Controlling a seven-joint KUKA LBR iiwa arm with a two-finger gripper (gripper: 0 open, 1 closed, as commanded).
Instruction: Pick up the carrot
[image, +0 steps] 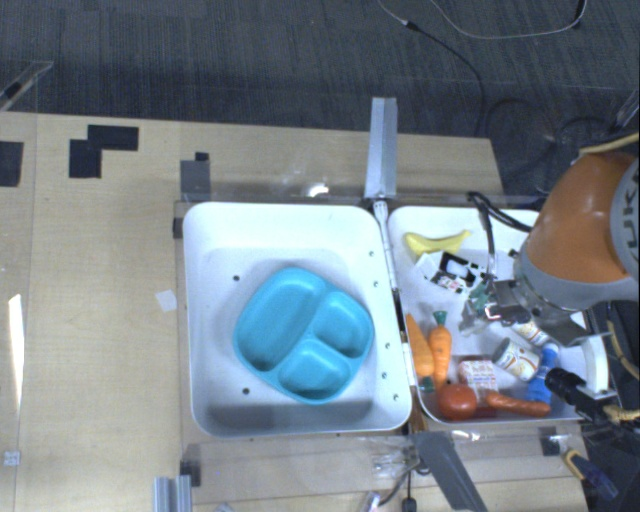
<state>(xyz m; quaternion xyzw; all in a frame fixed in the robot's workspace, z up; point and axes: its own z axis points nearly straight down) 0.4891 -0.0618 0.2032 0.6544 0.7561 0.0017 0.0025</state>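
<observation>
We see the carrot (439, 352) lying in the right bin (420, 222), near its left wall, green tip pointing up the view, with a second orange piece (419, 352) just beside it. The gripper (487, 305) hangs over the middle of that bin, just right of the carrot; we cannot tell how it is set. A banana (436, 241) lies near the bin's far edge, a tomato (459, 400) at the near edge. The left bin (215, 232) holds a blue divided tray (303, 333) on the tabletop (90, 330).

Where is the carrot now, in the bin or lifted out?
In the bin: the carrot lies on the right bin's floor near its left wall.
</observation>
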